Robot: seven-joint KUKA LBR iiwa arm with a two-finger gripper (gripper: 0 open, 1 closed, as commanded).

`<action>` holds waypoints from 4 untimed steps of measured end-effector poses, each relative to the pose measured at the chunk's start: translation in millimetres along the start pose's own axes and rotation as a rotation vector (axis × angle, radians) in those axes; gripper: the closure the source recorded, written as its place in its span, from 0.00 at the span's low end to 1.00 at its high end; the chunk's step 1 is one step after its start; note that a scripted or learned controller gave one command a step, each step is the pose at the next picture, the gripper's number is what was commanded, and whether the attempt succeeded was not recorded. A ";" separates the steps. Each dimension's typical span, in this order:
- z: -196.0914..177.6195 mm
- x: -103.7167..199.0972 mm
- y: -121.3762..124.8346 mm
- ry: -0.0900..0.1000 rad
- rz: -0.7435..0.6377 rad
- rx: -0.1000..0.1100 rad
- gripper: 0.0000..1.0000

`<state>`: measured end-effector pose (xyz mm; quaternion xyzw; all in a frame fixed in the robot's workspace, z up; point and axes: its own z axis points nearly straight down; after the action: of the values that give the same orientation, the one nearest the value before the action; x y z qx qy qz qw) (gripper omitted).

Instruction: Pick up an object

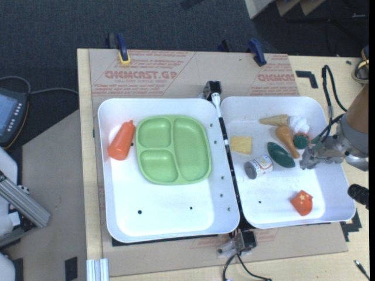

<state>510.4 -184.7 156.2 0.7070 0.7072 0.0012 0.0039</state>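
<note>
Because the right bin point(328, 212) is crowded near its far right side, a grasp made from here could easily go wrong: several small things lie close together, so a neighbour could be nudged aside or caught by mistake. The gripper point(309, 158) is seen low over the right bin, reaching in from the right, just beside a dark green leaf-shaped toy point(280, 154) and an orange carrot-like toy point(287, 139). Just behind these lie a pale cone point(275, 120) and a white fluffy piece point(300, 124). Whether the pincer is open or closed cannot be told, since its tip is small and blurred against the bin wall; nothing is seen held in it.

Further left in the same bin a yellow cheese slice point(241, 144) and a small grey can point(259, 167) are found, with a red strawberry-like toy point(302, 202) lying apart near the front edge. In the left bin point(164, 218) a green divided plate point(174, 148) is set, with an orange bottle point(121, 140) just beside it on the left. Were the carrot-like toy chosen, a slip is judged likely, as it is narrow and smooth-looking.
</note>
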 end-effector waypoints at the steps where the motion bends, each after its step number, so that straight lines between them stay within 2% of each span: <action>1: -54.5 -9.4 7.5 0.001 0.000 0.001 1.00; 2: -69.6 -9.7 8.4 0.002 0.000 0.003 1.00; 3: -60.7 45.6 32.2 0.004 -0.006 0.005 1.00; 4: -62.1 90.7 42.7 0.004 -0.005 0.005 1.00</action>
<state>552.6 -93.7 218.2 0.7051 0.7091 0.0011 0.0007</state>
